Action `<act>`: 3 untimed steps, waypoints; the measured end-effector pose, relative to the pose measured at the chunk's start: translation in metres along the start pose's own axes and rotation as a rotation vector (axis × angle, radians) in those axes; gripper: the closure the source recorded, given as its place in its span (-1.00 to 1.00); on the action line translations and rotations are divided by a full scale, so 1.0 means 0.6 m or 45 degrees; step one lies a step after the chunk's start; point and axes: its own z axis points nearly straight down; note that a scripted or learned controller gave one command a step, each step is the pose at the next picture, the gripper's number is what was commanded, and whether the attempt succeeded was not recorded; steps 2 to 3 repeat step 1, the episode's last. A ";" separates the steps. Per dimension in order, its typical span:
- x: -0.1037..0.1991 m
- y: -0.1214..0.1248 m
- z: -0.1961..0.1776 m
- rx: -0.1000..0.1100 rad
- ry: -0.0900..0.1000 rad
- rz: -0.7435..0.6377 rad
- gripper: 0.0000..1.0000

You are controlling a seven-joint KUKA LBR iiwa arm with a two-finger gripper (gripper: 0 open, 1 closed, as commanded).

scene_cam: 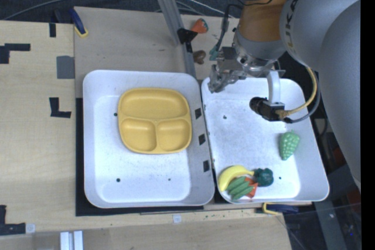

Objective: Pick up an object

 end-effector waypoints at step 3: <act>0.091 0.007 0.012 -0.002 0.001 -0.001 1.00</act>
